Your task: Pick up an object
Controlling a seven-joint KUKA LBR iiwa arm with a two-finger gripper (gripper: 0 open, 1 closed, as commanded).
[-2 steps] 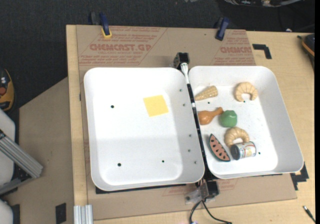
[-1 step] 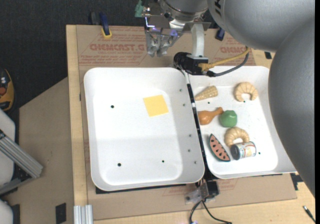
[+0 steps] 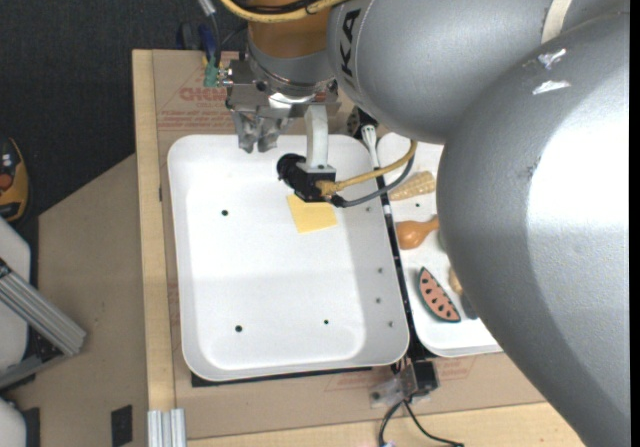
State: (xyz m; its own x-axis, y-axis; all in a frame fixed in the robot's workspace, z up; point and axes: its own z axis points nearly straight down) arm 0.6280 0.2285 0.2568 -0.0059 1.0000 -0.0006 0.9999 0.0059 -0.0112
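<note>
Flat yellow square in smooth white bin, seeded watermelon wedge nearby

Left white plastic bin: bare floor at the near and left parts.
Flat yellow square piece: lies toward its far right.
Right white bin: mostly hidden under the big grey arm.

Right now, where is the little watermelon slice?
In the camera view, the watermelon slice lies in the right bin, close to its left wall, just below an orange pear-shaped piece in the picture.
</note>
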